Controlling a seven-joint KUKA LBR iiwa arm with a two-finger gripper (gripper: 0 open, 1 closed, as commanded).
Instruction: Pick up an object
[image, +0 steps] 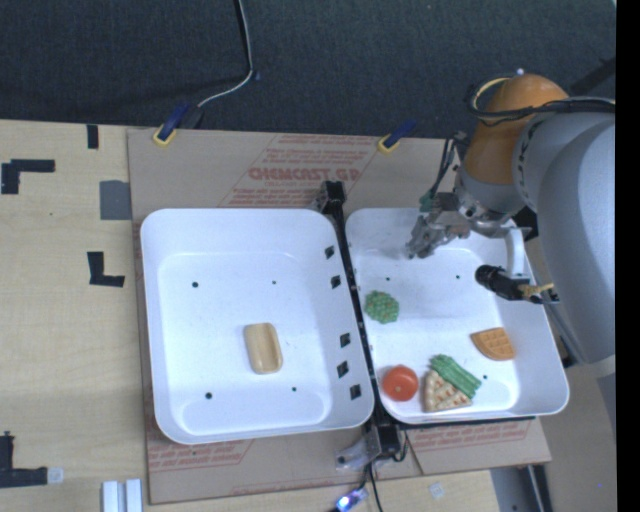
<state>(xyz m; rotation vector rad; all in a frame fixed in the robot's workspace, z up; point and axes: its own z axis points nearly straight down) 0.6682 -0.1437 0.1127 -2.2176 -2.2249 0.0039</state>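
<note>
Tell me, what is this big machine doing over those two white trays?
A grey robot arm reaches in over the right white bin, its gripper hanging above the bin's far end with nothing between its fingers. Toy foods lie there: a green broccoli floret, a red tomato, a pizza slice and an orange cracker. A tan bread roll lies in the left white bin.

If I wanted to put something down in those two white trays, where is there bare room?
The left bin is mostly bare: only a bread roll lies near its middle, with open floor all around it. In the right bin, the middle is free, between the gripper and the green broccoli. Its front is crowded: tomato, sandwich wedge, orange cracker.
</note>
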